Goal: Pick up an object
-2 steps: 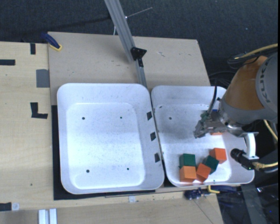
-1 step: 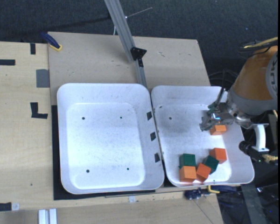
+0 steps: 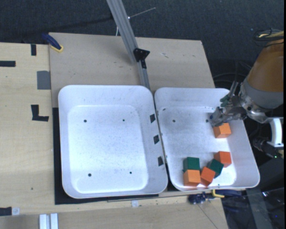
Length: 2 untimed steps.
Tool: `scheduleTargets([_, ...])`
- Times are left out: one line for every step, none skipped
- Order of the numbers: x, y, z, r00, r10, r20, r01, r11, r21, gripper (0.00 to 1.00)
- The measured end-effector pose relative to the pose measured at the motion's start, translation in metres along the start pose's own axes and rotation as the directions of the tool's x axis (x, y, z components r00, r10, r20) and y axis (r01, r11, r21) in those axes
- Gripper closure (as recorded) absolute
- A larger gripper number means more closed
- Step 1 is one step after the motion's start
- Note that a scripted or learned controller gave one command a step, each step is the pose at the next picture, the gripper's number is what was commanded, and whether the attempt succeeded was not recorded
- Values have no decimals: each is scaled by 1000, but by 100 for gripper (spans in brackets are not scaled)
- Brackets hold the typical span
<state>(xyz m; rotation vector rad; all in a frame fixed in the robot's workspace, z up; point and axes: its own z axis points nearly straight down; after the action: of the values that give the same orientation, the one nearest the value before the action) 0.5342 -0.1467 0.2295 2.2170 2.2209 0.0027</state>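
Note:
My gripper (image 3: 221, 117) hangs over the right side of the right bin (image 3: 186, 132), under the grey and orange arm (image 3: 267, 75). An orange block (image 3: 222, 130) sits directly below the gripper's tip, touching or nearly touching it; I cannot tell whether it is held or resting on the bin floor. Near the bin's front wall lies a cluster of blocks: a green block (image 3: 191, 162), an orange block (image 3: 192, 176) in front of it, another orange block (image 3: 207, 174), a dark green block (image 3: 216, 167) and an orange block (image 3: 223, 157).
The left bin (image 3: 105, 137) stands beside the right one. A slanted metal pole (image 3: 126, 27) with a black clamp (image 3: 141, 55) rises behind the bins. A blue and yellow tool (image 3: 53, 41) lies at the bench's back left.

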Motion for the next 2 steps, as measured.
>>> scheduleTargets([50, 14, -10, 1000, -5, -3, 5, 1000, 3, 100])
scheduleTargets([99, 28, -17, 1000, -5, -3, 5, 1000, 4, 100])
